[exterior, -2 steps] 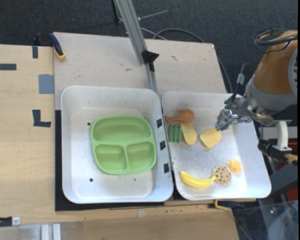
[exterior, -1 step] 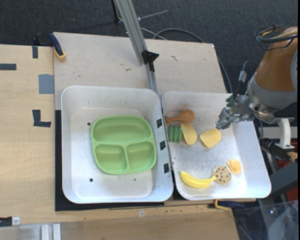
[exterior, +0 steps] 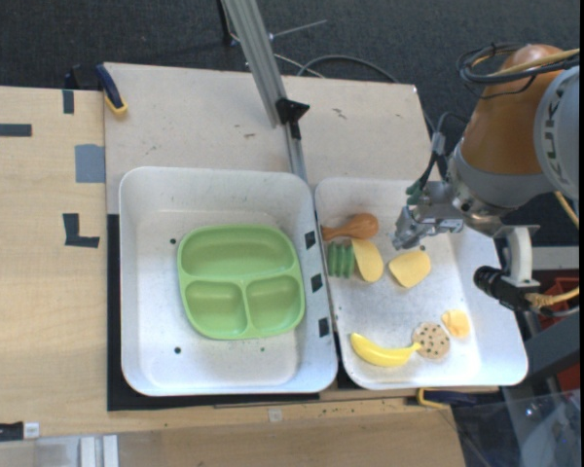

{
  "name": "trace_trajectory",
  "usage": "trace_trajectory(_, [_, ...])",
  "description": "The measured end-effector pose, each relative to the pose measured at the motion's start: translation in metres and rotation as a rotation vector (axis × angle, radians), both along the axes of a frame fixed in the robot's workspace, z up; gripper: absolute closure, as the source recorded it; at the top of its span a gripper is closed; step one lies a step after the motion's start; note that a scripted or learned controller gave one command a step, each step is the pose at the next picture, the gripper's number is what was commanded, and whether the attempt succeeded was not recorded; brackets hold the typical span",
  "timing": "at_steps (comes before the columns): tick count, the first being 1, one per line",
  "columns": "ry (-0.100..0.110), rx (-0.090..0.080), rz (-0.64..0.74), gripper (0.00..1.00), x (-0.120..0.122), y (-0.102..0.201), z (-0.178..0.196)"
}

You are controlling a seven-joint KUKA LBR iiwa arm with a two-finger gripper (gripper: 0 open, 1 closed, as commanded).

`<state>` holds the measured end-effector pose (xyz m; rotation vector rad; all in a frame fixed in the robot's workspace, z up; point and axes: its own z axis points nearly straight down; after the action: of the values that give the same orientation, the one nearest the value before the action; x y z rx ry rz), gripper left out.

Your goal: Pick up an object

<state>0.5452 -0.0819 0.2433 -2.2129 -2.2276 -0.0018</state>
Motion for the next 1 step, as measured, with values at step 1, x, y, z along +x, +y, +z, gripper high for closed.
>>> trace_trajectory(1, [0.002,-0.001,0.0,1.0,0.0008,0.0492,-0.0118])
